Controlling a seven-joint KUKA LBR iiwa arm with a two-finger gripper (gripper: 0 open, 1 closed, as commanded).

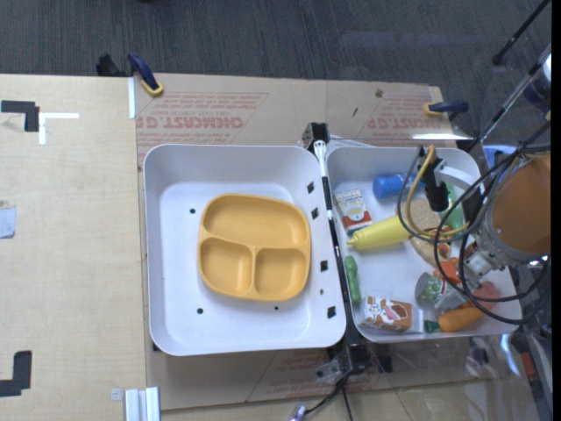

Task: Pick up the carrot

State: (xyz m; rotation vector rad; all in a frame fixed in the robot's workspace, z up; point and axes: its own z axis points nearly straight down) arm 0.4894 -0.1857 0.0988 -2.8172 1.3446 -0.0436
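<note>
The carrot (459, 319), orange and tapered, lies at the near right corner of the right bin (386, 333), against the front wall. My gripper (443, 281) hangs low over the right side of this bin, just above and left of the carrot, under the grey wrist and its orange band (526, 210). Black cables loop in front of the wrist and hide much of the gripper. Nothing is visibly held.
In the right bin lie a yellow corn-like piece (380, 233), a blue item (387, 185), a small white carton (351, 205), a green pickle (352, 281) and a brown snack packet (389, 312). The left bin (166, 261) holds a yellow divided plate (254, 246).
</note>
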